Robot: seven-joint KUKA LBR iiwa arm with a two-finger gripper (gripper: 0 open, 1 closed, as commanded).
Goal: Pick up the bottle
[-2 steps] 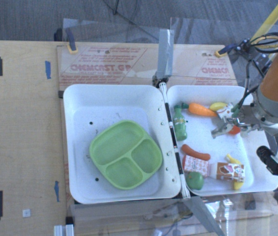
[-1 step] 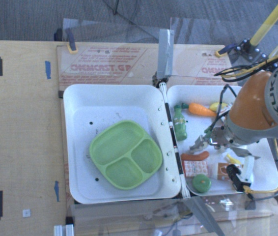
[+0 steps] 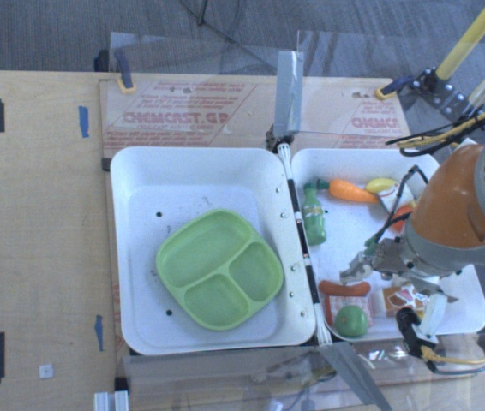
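A small green bottle (image 3: pixel 314 216) lies along the left wall of the right bin (image 3: pixel 474 311), its neck pointing to the far side. My gripper (image 3: pixel 362 268) hangs low over the middle of that bin, to the right of the bottle and nearer the front, apart from it. The grey arm with its orange band (image 3: pixel 458 202) covers the bin's right part.
In the right bin lie an orange carrot (image 3: pixel 351 192), a yellow piece (image 3: pixel 381 184), a red sausage (image 3: pixel 345 288), a green ball-shaped fruit (image 3: pixel 351 319) and a red-and-white item (image 3: pixel 401 299). The left bin (image 3: pixel 131 195) holds a green divided plate (image 3: pixel 219 269).
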